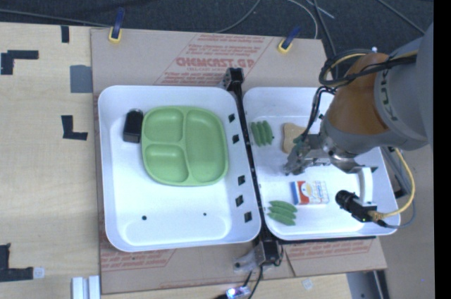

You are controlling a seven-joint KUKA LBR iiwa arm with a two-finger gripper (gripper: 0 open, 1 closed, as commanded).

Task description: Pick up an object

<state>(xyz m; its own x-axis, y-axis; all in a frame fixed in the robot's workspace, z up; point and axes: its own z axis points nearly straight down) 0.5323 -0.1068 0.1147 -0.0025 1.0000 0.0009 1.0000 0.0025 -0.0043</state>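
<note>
In the right bin (352,228) lie a green ribbed piece (262,133), a tan piece (290,136), a small white carton with red and blue print (310,192) and a green pea pod (282,212). My gripper (300,158) hangs low over the middle of this bin, just below the tan piece and above the carton. It partly covers the tan piece's right side. The grey arm with its orange band (359,104) comes in from the right.
The left bin (113,213) holds a light green divided plate (185,145) with a small black block (132,126) beside its left edge. A black divider with clips (245,171) runs between the bins. Cables loop over the dark floor behind the bench.
</note>
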